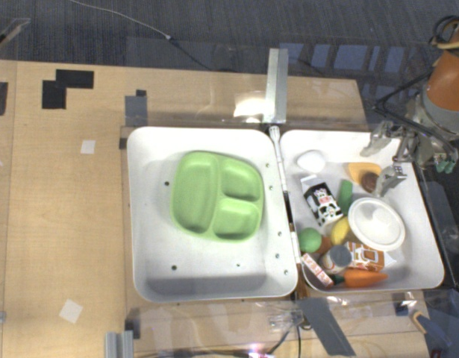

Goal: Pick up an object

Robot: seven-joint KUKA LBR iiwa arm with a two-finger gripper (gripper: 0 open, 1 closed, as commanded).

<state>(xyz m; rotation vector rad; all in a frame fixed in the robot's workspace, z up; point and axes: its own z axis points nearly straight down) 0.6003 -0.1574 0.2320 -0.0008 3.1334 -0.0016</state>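
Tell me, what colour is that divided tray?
Light green tray, seen in the camera view.

Well to the left of the gripper [388,161], a green divided tray [216,194] lies in the left white bin [151,222]. Nearer the gripper, up and to its left, a metal post [277,88] stands where the bins meet. Far off to its left, black patches [65,86] mark the wooden bench [57,222], and a thin cable [102,6] crosses the dark carpet [214,6] beyond.

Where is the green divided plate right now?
The green divided plate lies in the left bin, roughly at its middle, across the divider from the right bin, which holds a white bowl and other items.
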